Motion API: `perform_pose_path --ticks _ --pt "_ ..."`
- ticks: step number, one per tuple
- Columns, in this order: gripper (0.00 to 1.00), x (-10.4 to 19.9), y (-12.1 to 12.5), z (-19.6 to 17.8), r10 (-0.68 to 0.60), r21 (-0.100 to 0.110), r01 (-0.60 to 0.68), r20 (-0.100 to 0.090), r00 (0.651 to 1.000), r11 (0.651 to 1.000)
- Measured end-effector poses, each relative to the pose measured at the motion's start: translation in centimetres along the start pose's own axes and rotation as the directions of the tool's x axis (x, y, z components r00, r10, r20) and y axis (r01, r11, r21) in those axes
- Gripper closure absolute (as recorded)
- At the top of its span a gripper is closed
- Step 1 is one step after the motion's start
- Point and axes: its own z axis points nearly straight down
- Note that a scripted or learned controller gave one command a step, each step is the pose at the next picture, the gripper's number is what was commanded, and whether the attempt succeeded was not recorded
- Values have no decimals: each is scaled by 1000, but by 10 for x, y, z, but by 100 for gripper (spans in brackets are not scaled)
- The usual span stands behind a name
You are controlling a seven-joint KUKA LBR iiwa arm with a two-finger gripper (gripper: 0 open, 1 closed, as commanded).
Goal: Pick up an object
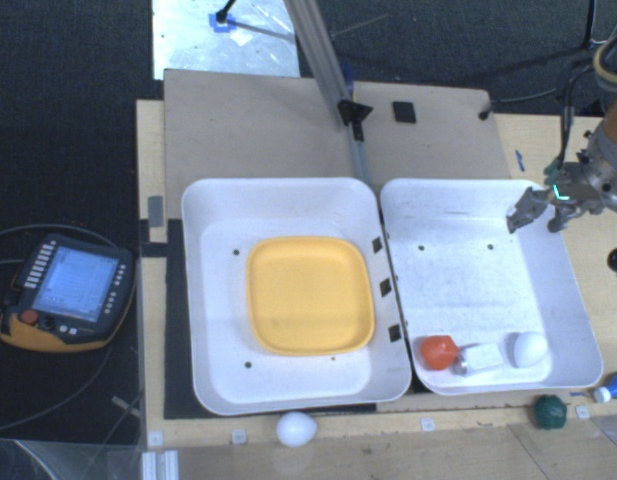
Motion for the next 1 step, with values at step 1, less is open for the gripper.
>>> perform_pose_path --ticks 1 --pt "0 0 0 0 0 0 0 0 1000 1000"
